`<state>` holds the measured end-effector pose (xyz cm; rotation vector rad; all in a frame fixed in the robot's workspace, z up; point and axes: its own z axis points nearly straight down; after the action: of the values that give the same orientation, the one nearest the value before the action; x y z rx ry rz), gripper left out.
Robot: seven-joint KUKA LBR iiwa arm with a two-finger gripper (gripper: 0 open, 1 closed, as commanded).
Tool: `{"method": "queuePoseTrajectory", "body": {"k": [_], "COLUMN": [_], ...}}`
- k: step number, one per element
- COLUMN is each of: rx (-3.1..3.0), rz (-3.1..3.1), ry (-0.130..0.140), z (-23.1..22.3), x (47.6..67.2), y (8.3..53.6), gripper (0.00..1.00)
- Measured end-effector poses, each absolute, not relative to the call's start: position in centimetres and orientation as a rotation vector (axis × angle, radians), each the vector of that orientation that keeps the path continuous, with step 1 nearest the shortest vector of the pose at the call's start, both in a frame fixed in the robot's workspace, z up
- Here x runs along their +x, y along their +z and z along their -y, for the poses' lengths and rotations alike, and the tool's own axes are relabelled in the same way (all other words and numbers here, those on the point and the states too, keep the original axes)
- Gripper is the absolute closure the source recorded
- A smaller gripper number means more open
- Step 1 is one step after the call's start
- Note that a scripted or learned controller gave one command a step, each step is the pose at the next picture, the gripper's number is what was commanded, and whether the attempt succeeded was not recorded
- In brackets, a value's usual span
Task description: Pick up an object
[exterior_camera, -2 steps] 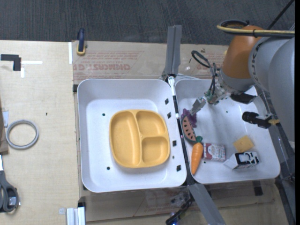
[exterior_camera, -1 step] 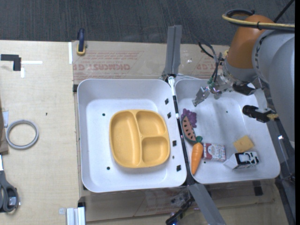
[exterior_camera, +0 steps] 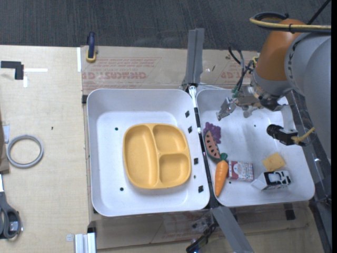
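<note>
- We see the tool [exterior_camera: 227, 108] hovering over the right bin's [exterior_camera: 247, 136] far left corner; we cannot tell its state.
- Along that bin's left wall lie purple grapes [exterior_camera: 212, 131], a watermelon slice [exterior_camera: 211, 146] and a smooth, tapered carrot [exterior_camera: 220, 176].
- A red carton [exterior_camera: 241, 171], tan block [exterior_camera: 274, 161] and white box [exterior_camera: 275, 179] sit near its front edge; the middle is open.
- The left bin [exterior_camera: 102, 157] holds a glossy yellow divided plate [exterior_camera: 156, 155].
</note>
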<state>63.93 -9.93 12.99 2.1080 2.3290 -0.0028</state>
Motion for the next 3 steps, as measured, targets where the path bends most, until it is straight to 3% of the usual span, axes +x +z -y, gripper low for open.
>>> {"method": "queuePoseTrajectory", "body": {"k": [1,2,3], "rx": [2.198,2.705,2.819], "rz": [-2.243,-1.602,-1.388], "ry": [-0.002,-0.008,-0.008], "z": [7.8,5.5,10.1], "x": [63.1,58.3,61.5], "y": [19.2,19.1,17.8], "gripper": [0.0,0.0,0.0]}}
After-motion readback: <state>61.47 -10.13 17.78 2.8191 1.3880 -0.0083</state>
